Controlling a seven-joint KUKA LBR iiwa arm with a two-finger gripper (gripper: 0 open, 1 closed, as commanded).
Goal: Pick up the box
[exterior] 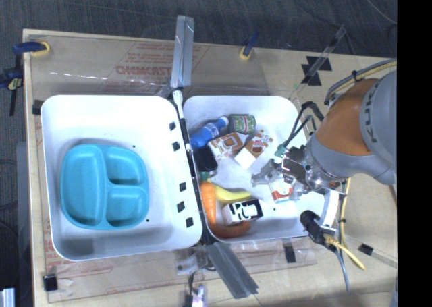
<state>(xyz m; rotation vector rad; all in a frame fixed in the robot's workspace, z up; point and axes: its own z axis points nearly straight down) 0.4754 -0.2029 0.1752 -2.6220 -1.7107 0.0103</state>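
A: In the right bin (202, 106), everything is crowded against the left wall and the near edge. A blue bottle (206, 133) and a dark can (241, 123) sit at the far left; a carrot (208, 204), a banana (233, 193) and a black-and-white pack (244, 210) lie along the near rim.

B: And the box?

A: The box (244, 156), a small white one, lies tilted in the middle of the far half, touching two brown-printed cartons (227, 142). The bin floor to its right and along the far wall is bare, so there is open room on that side.

B: What about the left bin?

A: The left bin (54, 113) holds just a blue tray (104, 185), with bare white floor around it. The desk (81, 52) runs wide beyond both bins.

B: Where is the arm?

A: The arm (354, 130) comes in from the right, its orange band over the right rim, wrist bent down into the bin. The claw (278, 172) hangs low over the right-middle of the bin, near the box but apart from it, to its right and nearer.

B: Open or closed?

A: I cannot tell; the metal parts blur together. Something red and white (282, 194) lies just under the wrist, possibly a wrapper.
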